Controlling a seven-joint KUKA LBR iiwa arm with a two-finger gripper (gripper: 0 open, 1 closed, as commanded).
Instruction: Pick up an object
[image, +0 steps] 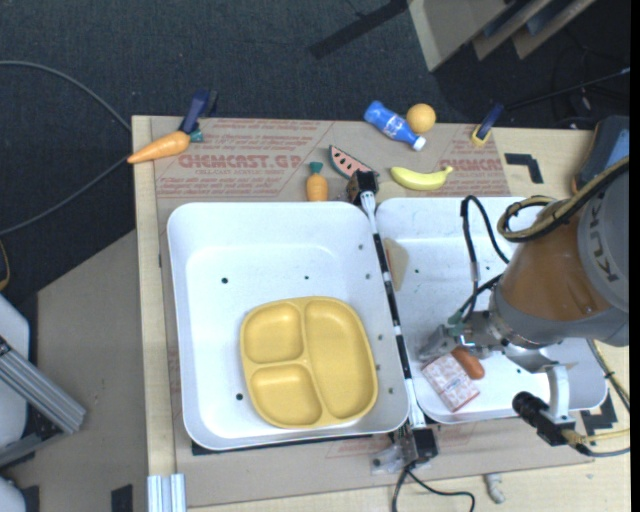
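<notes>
Cardboard (250, 150) with red print covers the far part of my bench (95, 330), and the two white bins sit side by side on it, nearly touching along a black seam. The left bin (200, 250) holds a yellow tray (308, 360) with three compartments, lying toward its near edge. In the right bin (430, 230) the arm (560, 285) reaches in from the right and the gripper (452, 338) sits low over the bin's near left corner; from this view I cannot tell whether it is open or closed. An orange sausage (468, 362) lies just beside it, touching or overlapping a red-and-white packet (450, 384) that rests at the bin's near edge. I see neither one lifted off the bin floor. Along the bench's far edge lie loose toys: a carrot (160, 148) at the far left corner, a small orange piece (317, 186) and a watermelon slice (345, 160) near the middle, then a blue bottle (392, 124), an orange ball (421, 117) and a banana (420, 178) behind the right bin. Dark carpet (80, 40) surrounds the bench, and an aluminium rail (40, 385) shows at the left.
</notes>
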